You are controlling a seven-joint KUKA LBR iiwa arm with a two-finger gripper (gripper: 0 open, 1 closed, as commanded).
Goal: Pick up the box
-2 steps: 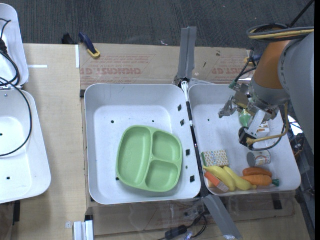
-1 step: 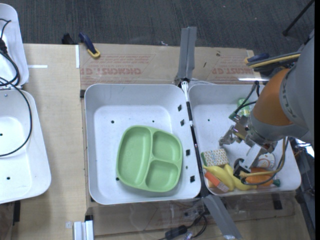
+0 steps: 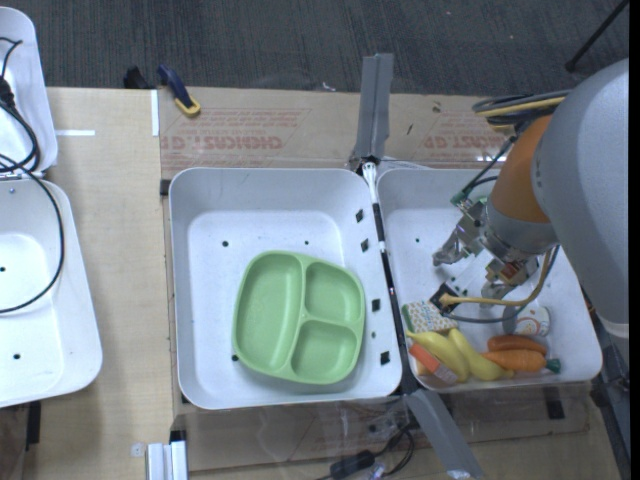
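The gripper hangs over the middle of the right bin, low above the white floor, with the grey arm and its orange band sloping in behind it. How the gripper stands cannot be told from this slant; nothing is plainly lodged in it. The box, a small carton with a pale patterned face, lies below the gripper and a little toward the divider side, near but apart from it, tucked against the front pile of toy food. Just beyond the box, toward the bin's front wall, sits a yellow banana, touching or nearly touching the box's lower edge, and farther out to the arm's side lie an orange carrot and a small round white piece whose nature is too blurred to name. A yellow-and-dark cable or tool part trails between the gripper and the box, which muddles the outline there. Across the divider from the gripper, the left bin holds a green sectioned plate, well apart from the work. The step in hand looks like the approach: the gripper most likely needs to shift toward the front of the bin until centred over the box, turn so its closing line crosses the box's shorter side, and descend straight. The risk is catching the banana along with it, so a descent on the box's free edges, away from the fruit, seems wiser.
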